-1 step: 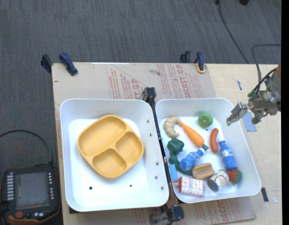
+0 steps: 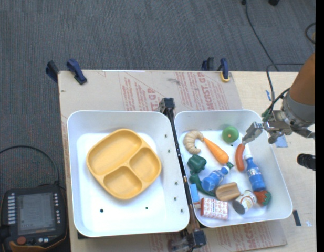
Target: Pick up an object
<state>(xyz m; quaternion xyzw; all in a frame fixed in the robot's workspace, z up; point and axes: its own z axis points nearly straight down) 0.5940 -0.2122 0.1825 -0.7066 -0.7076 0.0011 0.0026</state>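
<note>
Taking the right bin as my landmark: left of it the yellow divided plate is lying untouched. Inside it, the carrot, green ball and blue bottle are waiting. My fingers are hovering over its upper right rim, seemingly spread and gripping nothing. I am favouring the isolated ball.

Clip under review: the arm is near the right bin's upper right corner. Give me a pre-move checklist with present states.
1. Claw over the right bin, by its upper right rim: ok.
2. Claw holding something: not ok, nothing seen between its fingers.
3. Finger opening: cannot tell.
4. Nearest items reachable: ok, sausage and green ball lie uncovered just left of and below the claw.
5. Room around targets: not ok, sausage touches the blue bottle; items crowd together.
6. Yellow plate out of the way in the left bin: ok.
</note>
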